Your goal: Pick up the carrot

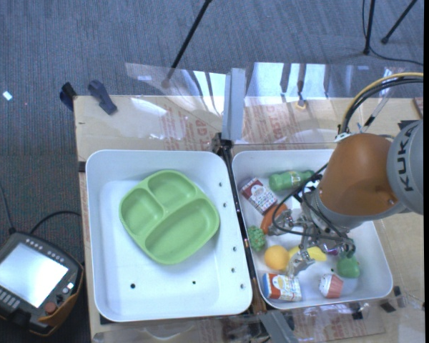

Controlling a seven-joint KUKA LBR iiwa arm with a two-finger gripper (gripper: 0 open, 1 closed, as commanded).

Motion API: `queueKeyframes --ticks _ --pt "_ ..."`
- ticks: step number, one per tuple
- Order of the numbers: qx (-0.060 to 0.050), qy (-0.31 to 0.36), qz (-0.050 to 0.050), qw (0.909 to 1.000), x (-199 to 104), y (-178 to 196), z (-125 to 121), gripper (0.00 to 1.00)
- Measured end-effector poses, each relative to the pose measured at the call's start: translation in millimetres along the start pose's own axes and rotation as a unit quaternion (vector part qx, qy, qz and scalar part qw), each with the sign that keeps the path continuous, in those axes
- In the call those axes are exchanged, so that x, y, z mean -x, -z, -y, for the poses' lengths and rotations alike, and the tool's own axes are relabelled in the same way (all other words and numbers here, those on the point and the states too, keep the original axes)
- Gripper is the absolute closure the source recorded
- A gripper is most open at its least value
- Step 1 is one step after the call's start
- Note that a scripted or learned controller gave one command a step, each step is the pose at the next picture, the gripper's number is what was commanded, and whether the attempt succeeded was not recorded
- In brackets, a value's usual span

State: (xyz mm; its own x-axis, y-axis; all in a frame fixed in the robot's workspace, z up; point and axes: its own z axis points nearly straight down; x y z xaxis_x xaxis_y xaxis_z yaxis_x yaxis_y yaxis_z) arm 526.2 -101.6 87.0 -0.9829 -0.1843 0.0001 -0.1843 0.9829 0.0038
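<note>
Arm over the right bin [383,266], carrot [274,216] not yet lifted.
You see the carrot lying near the bin's left side, beside the gripper [300,257]; whether it grips anything, you cannot tell.

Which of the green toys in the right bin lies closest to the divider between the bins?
The small broccoli-like piece; the green bottle and the green pepper-like toy sit farther right.
</note>
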Motion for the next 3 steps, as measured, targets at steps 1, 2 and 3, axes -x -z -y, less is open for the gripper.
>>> queueKeyframes --ticks 1,2,3 --pt "-0.003 0.075 0.004 0.9972 -26 2 -26 0.0" --pt "-0.002 0.054 0.001 0.9985 41 1 24 0.0" --pt "-0.002 -0.026 0.0 0.9996 22 1 110 0.0"
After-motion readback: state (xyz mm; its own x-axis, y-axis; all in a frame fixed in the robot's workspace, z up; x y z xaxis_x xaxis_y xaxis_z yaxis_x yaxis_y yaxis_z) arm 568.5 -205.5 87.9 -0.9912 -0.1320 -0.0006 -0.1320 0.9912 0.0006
